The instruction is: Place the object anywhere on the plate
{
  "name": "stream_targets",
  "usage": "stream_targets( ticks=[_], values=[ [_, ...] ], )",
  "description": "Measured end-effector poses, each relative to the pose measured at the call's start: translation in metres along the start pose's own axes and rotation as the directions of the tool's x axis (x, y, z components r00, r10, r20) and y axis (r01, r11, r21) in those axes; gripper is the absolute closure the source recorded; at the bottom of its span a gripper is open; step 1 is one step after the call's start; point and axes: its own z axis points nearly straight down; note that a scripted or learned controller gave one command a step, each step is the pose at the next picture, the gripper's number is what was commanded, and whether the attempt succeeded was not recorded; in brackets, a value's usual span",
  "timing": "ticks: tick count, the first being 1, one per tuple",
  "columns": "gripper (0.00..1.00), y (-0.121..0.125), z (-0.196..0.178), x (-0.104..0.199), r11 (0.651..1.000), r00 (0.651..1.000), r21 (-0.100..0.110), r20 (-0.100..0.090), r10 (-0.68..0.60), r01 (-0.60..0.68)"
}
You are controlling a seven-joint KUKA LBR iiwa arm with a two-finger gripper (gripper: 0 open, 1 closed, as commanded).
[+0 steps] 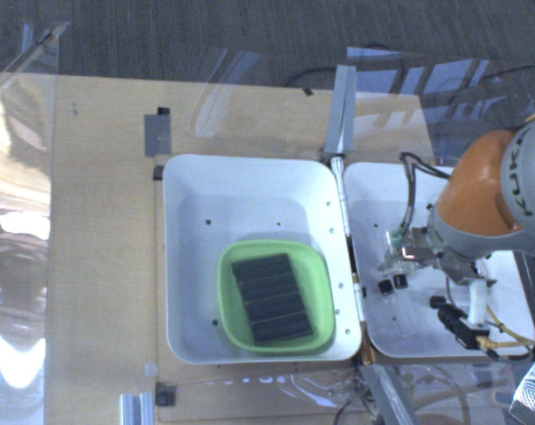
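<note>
At the lower centre of the frame, a dark ridged block (273, 297) lies flat on a green plate (318, 283) with its long side slanted, well inside the raised rim. The plate sits in the lower right part of the left white bin (188, 237), close to the wall between the two bins. Judged from this lie, the object already rests where the task wants it, and the placing step looks finished or all but finished.

To the right, in the right white bin (374, 326), the KUKA arm (484, 193) reaches in from the frame's right edge, its orange band over the bin's right half. Below the band the wrist hardware hangs low over the bin floor, with the gripper (396, 268) pointing toward the shared wall; a small dark piece shows under it at the middle left of that bin. Whether the fingers stand apart or together cannot be told from this angle, and nothing can be seen between them. Black fittings and a yellow cable trail at the lower right.

If the block is the task's object, the next move calls for little more than a clean lift away from the bins, keeping clear of the dividing wall and the plate's rim.

Farther up the frame, a grey bracket (340, 118) rises from the junction of the bins across the wooden bench (99, 237), and dark ribbed flooring fills the top.
</note>
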Motion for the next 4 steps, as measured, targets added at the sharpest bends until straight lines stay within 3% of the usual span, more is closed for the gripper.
stream_targets(
  ticks=[1,2,3,4],
  values=[
    [1.00,-0.026,-0.068,0.087,1.000,1.000,-0.002,-0.001,-0.015,0.015],
    [1.00,-0.030,-0.068,0.189,0.977,0.977,-0.002,-0.001,-0.213,0.213],
    [0.00,-0.030,-0.068,0.189,0.977,0.977,-0.002,-0.001,-0.213,0.213],
    [0.00,-0.004,-0.068,0.154,0.977,0.977,-0.002,0.000,-0.213,0.213]
  ],
)
